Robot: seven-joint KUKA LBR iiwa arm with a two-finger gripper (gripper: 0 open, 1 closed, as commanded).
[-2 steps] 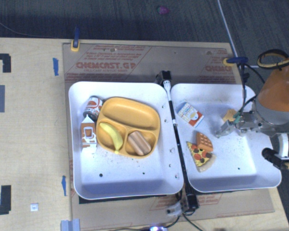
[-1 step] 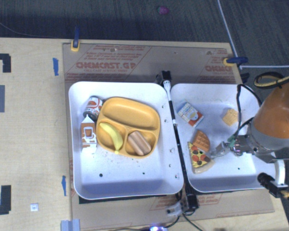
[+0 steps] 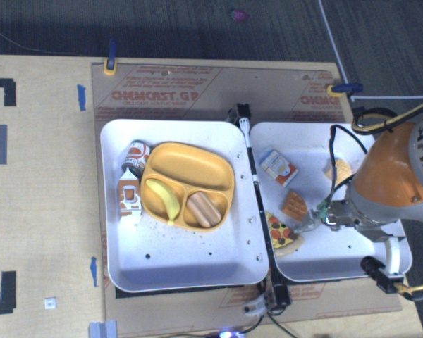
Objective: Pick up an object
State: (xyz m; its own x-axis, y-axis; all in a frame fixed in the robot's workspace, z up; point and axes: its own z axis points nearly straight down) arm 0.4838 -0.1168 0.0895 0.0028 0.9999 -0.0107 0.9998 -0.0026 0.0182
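Observation:
The right bin (image 3: 338,272) holds a small blue-and-white carton (image 3: 278,167), a brown toast piece (image 3: 294,205), a pizza slice (image 3: 280,232) by the left wall and a pale yellow item (image 3: 340,167) partly hidden by the arm. My gripper (image 3: 320,215) hangs low in this bin, just right of the toast and above the pizza slice. Its tip is small and dark against the bin floor. I see nothing held in it.
The left bin (image 3: 183,279) carries a yellow divided plate (image 3: 190,162) with a banana (image 3: 166,199) and a hot dog (image 3: 204,210). A can (image 3: 135,157) and an orange-and-white carton (image 3: 129,196) lie by its left wall. The arm covers the right bin's right side.

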